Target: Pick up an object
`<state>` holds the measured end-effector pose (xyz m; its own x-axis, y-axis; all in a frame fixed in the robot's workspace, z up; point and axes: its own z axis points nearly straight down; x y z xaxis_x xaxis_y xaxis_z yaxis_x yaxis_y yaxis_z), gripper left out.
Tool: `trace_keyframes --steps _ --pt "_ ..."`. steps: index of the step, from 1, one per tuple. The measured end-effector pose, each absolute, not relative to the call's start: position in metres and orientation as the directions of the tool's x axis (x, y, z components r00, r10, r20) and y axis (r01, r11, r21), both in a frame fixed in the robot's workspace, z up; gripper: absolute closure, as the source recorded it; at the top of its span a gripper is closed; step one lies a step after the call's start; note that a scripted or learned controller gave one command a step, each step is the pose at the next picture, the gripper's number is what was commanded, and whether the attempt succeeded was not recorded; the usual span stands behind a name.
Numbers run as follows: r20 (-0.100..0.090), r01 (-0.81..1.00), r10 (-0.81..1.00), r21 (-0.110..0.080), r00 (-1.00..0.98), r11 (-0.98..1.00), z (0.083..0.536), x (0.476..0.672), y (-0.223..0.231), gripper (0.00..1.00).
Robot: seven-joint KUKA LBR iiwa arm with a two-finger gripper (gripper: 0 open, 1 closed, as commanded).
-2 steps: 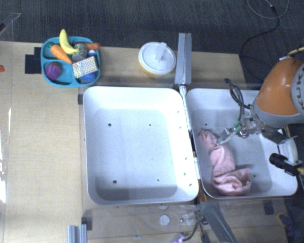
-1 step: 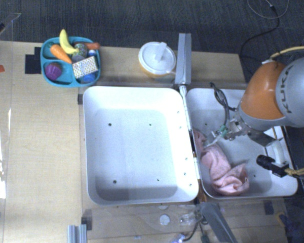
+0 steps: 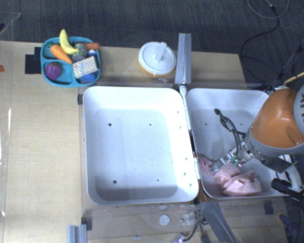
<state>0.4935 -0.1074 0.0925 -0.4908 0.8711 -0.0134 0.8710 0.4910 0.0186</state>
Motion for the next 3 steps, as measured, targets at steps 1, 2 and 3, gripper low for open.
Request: trace_keyframes --steps 1,2,3 --pt "-0.015 0.870 0.870 0.025 -0.493 0.493 0.105 0.496 -0.105 1.00" --pt "-0.015 0.870 0.870 0.025 -0.493 0.493 0.105 0.496 -0.106 0.00" --pt "-0.004 0.971 0.971 0.014 -0.240 0.240 0.091 0.560 -0.104 0.00"
